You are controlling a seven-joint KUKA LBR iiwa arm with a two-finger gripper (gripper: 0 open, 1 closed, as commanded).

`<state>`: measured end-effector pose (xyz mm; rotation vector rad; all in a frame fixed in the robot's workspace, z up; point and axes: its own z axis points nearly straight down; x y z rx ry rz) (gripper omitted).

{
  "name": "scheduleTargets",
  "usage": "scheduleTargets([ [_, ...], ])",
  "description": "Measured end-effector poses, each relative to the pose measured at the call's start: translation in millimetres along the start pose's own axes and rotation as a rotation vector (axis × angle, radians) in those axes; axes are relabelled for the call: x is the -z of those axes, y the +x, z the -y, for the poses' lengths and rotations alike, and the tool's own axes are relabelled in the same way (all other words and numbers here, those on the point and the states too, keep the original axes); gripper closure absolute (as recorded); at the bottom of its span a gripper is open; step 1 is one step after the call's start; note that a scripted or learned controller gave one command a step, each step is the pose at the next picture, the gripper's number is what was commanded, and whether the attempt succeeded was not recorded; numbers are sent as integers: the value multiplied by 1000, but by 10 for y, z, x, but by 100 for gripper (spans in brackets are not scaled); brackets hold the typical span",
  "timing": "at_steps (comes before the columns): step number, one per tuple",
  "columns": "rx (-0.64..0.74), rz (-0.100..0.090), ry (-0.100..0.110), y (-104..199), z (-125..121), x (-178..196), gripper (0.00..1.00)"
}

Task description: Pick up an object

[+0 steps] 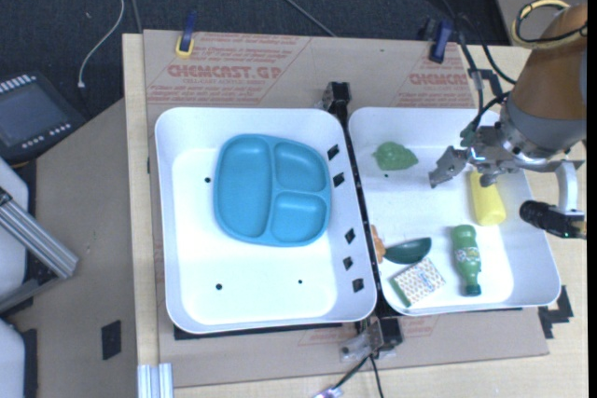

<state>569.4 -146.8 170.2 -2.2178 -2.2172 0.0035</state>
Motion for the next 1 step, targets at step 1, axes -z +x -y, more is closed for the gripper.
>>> scheduleTargets([
  [1, 0, 0, 1, 70, -9, -450, 0],
])
